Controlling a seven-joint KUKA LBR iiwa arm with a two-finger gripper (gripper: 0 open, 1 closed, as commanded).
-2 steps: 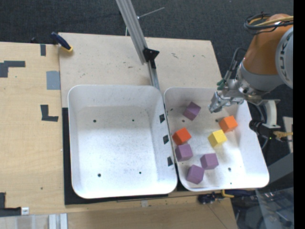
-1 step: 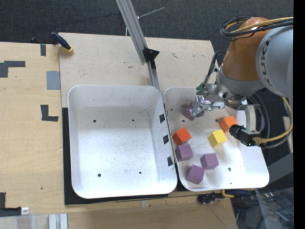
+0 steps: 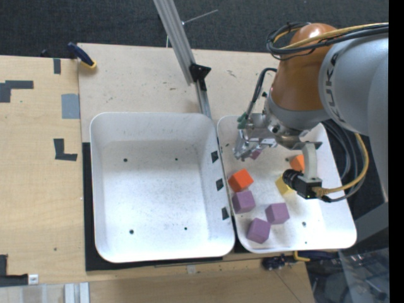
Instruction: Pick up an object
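Currently the pincer (image 3: 248, 149) hangs over the 12 o'clock half of the right shallow white plastic bin (image 3: 328, 229), close to that bin's 9 o'clock wall. I cannot tell whether the pincer is wide or narrow, because its tip is small and blurred against the white floor. A faint purplish patch sits right at the tip, and I cannot tell what it is. The grey arm with the orange band (image 3: 353, 74) comes in from 3 o'clock and covers the bin's 1 o'clock corner.

Candidates for the pick, all on the right bin's floor:
- matte orange cube (image 3: 240, 180): at 6 o'clock of the pincer, near it but apart, just beside the 9 o'clock wall.
- first matte purple cube (image 3: 243, 201): at 6 o'clock of the orange cube, touching it or nearly so.
- second matte purple cube (image 3: 277, 213): at 4 o'clock of the first, with a gap between them.
- third matte purple cube (image 3: 258, 230): at 7 o'clock of the second, close to the bin's 6 o'clock rim.
- small orange piece (image 3: 297, 162) at 3 o'clock of the pincer and small yellow piece (image 3: 281, 185) at 4 o'clock: both partly hidden behind the arm, shapes unclear.

The left shallow white plastic bin (image 3: 101, 169) stands at 9 o'clock of the right one, rim against rim. On the pale wooden tabletop (image 3: 38, 188) a blue-and-yellow clamp (image 3: 82, 54) lies at 11 o'clock of the left bin. A slanted aluminium rail (image 3: 173, 30) runs from 12 o'clock down toward the seam between the bins.
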